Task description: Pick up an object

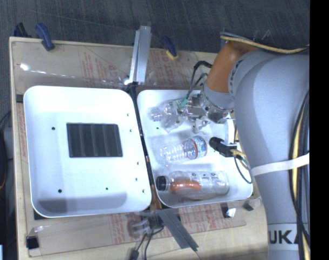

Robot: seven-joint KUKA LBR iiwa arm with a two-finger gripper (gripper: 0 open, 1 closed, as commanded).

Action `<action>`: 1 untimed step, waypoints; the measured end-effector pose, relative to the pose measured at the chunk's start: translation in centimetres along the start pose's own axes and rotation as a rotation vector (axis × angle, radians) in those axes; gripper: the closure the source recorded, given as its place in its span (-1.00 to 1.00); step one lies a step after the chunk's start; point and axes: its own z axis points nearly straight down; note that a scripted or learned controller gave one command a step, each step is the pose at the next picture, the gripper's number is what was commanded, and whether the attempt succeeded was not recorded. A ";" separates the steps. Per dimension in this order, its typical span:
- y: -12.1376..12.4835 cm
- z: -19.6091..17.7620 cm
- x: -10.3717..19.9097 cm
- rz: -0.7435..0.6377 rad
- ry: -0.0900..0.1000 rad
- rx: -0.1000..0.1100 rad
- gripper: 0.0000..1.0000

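Gripper (199,115) low in right bin (147,145), beside crumpled bottle (165,114) at far end; finger state impossible to tell. Two more bottles nearer. Risk: slick, clear plastic slipping or rolling away on closing.

Wood-coloured surface (72,229) carries two shallow white bins side by side, left bin (39,145) and right bin (148,104) touching along a dark seam, blue clamps (45,37) on its far edge, a grey metal bar (140,53) rising between the bins at the back.
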 end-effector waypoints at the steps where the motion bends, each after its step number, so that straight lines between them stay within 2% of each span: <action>1: -9.6 -4.9 0.7 -0.106 -0.005 -0.062 -1.00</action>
